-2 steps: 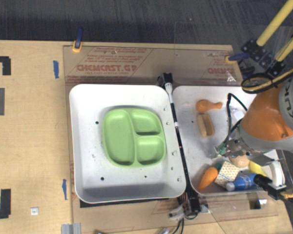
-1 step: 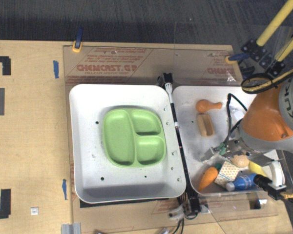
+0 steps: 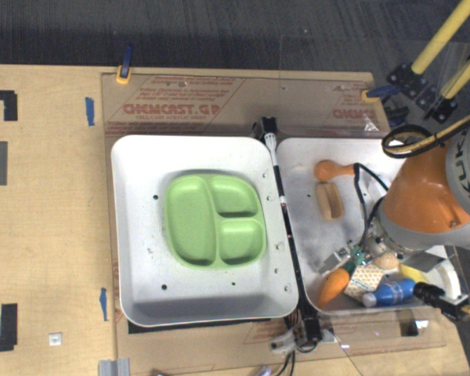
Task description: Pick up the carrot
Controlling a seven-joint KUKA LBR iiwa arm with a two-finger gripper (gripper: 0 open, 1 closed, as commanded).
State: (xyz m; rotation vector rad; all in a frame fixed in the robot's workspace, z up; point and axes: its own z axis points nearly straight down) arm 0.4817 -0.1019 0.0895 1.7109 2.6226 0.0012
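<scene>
Gripper (image 3: 359, 258) low in the right bin (image 3: 298, 210), lower right of the frame, under the orange-banded wrist; whether clenched or released, cannot tell, too small and crowded by the arm (image 3: 423, 202). Hangs just above and right of the carrot (image 3: 334, 286), very near it, contact not clear. Likely lowered here for a grasp, judging by the task.

Carrot down near the bin's bottom edge, lower middle-right of the frame, resting on the bin floor. Long axis slanted, running from lower left to upper right; thick orange end lower left, the end with a trace of green toward the gripper, upper right.

Just right of the carrot, a patterned piece (image 3: 366, 276) and a blue bottle (image 3: 390, 292), bunched along the bottom wall, probably slid there as loose clutter. Higher in the same bin, a tan block (image 3: 329, 201) and an orange piece (image 3: 329, 170), well apart from the carrot.

Left bin (image 3: 133, 210), centre of the frame, bearing a green tray (image 3: 214, 220).
</scene>
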